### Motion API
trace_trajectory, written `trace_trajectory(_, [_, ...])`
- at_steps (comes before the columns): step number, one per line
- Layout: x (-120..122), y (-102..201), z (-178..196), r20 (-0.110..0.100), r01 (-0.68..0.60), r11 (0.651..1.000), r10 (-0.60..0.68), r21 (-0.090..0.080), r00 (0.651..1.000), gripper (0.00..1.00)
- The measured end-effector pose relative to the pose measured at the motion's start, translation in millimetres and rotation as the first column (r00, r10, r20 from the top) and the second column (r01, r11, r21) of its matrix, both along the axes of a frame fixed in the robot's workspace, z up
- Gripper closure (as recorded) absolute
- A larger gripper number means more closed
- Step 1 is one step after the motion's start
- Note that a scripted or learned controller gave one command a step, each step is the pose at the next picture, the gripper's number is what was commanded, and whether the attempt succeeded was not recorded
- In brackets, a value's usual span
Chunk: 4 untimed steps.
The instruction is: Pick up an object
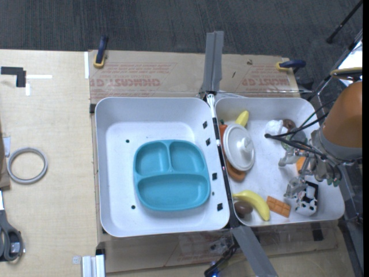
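Two shallow white bins side by side on the worktop [52, 97], divider [214, 62] between them taken as landmark.

Left bin [109, 154], left of divider — one blue sectioned plate [171, 175], three compartments, lying flat near the middle.

Right bin [323, 212], right of divider — contents:
- white lidded pot [239, 148], just beside the divider, resting on an orange-brown piece [232, 171];
- small yellow item [243, 118], above the pot, near the bin's far wall;
- banana [256, 203], below the pot, touching a dark brown rounded item [243, 210] at its left end;
- orange block [278, 206], just right of the banana;
- black-and-white cow-patterned toy [307, 199], farther right, near the bin's front corner;
- white crumpled item [275, 127] with a brown piece [288, 123] beside it, toward the far right.

Gripper [295, 184] — lowered into the right bin, well right of the divider, just beside the cow-patterned toy; finger spread cannot be told from this angle. Nothing seen between the fingers.

Outside the bins, far left of the divider: grey tape roll [26, 165], scissors [10, 241].
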State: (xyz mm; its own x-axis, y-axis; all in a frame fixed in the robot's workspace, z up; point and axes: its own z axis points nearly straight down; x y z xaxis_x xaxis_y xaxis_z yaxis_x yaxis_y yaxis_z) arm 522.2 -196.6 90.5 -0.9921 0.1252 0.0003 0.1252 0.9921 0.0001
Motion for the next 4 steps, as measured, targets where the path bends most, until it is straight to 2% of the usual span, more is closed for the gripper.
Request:
trace_trajectory(1, [-10.2, -25.0, 0.0, 0.001, 0.105, 0.994, -0.105, 0.001, 0.994, 0.0])
trace_trajectory(2, [-8.5, -24.3, 7.9, 0.002, 0.102, 0.995, -0.102, 0.0, 0.995, 1.0])
trace_trajectory(3, [-8.5, -24.1, 7.8, 0.002, 0.102, 0.995, -0.102, 0.0, 0.995, 0.0])
trace_trajectory(4, [-7.1, -24.2, 15.5, 0.003, 0.101, 0.995, -0.101, -0.001, 0.995, 1.0])
